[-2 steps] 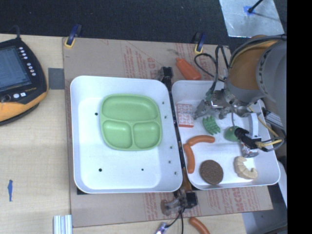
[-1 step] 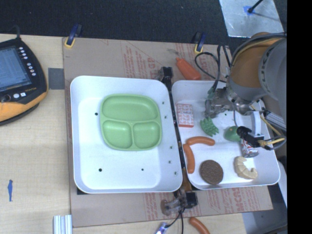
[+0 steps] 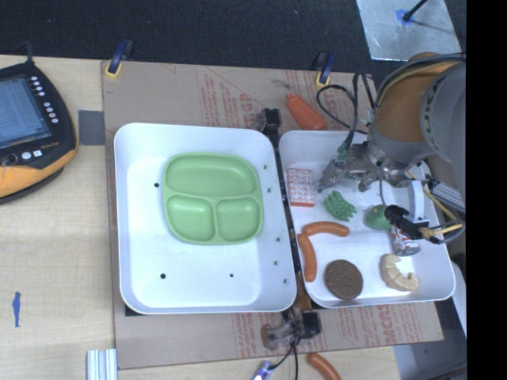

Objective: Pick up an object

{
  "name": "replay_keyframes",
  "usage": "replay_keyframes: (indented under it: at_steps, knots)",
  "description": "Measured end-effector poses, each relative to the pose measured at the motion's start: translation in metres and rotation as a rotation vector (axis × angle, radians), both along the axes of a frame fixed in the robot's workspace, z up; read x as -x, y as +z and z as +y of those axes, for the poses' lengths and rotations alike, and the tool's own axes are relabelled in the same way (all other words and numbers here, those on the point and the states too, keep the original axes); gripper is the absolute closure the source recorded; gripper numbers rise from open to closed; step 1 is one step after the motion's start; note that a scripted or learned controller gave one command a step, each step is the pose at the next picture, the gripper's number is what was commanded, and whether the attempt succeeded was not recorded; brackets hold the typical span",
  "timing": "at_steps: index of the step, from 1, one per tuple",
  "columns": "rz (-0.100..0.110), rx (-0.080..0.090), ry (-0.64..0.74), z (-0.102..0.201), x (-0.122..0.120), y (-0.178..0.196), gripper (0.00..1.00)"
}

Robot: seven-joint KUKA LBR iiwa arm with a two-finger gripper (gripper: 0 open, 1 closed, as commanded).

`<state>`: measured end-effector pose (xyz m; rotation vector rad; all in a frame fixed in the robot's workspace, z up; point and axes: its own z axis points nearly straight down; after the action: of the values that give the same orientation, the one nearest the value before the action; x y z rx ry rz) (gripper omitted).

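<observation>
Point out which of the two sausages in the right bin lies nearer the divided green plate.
The sausage lying lengthwise along the right bin's left wall, beside the round brown cookie. The other sausage lies crosswise, further right, below the green toy.

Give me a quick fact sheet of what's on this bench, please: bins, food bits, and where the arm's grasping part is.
left bin: holds a green divided plate
right bin: holds toy foods
foods: two sausages, round brown cookie, croissant, green leafy piece, small red-and-white packet
end effector: over the right bin's far part, above the green leafy piece
outside bins: orange carrot, control tablet
</observation>
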<state>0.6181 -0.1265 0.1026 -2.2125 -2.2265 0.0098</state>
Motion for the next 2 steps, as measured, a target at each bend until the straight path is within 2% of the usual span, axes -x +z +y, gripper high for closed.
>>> replay_keyframes:
  at_steps: [1,2]
  knots:
    - [-0.004,-0.003,-0.002,-0.006,-0.033,0.019,0.0]
    - [-0.003,-0.001,-0.002,0.007,0.014,-0.011,0.0]
